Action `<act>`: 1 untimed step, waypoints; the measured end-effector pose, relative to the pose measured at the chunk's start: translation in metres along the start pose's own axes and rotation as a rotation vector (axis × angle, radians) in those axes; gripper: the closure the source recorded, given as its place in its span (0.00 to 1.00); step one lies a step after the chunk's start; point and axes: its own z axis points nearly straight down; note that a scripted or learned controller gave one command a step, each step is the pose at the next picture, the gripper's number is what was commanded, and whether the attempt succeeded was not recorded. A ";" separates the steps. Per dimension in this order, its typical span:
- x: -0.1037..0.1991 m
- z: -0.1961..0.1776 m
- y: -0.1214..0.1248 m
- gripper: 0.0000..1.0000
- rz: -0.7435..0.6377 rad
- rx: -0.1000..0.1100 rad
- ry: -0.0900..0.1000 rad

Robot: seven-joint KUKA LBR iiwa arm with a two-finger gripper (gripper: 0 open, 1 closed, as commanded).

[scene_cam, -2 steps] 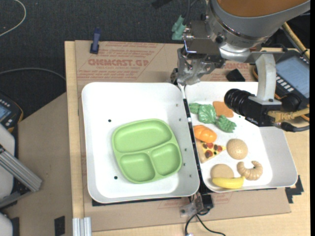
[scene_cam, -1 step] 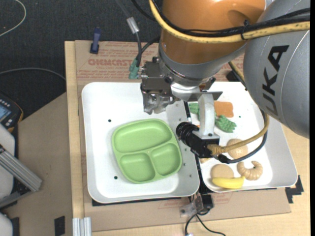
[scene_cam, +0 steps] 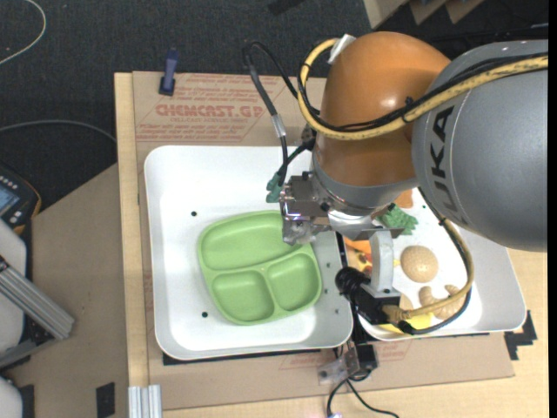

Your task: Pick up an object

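A light green divided plate [scene_cam: 257, 268] with three compartments lies in the left white bin [scene_cam: 170, 233]. My gripper [scene_cam: 296, 226] hangs from the big orange and grey wrist, right over the plate's upper right rim, close to the wall between the two bins. The wrist hides much of the right bin [scene_cam: 500, 312]. There I see a beige egg-shaped ball [scene_cam: 419, 263], an orange piece [scene_cam: 360, 249], a green toy [scene_cam: 399, 219], a tan curved piece [scene_cam: 435, 299] and a yellow piece [scene_cam: 416, 322].
The bins sit on a brown cardboard sheet [scene_cam: 209, 111] with red print. A blue clip [scene_cam: 168, 72] lies at its top left. Black cables [scene_cam: 265, 94] run from the wrist over the left bin's far edge.
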 end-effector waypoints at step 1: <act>0.004 -0.018 0.002 1.00 -0.008 -0.016 0.007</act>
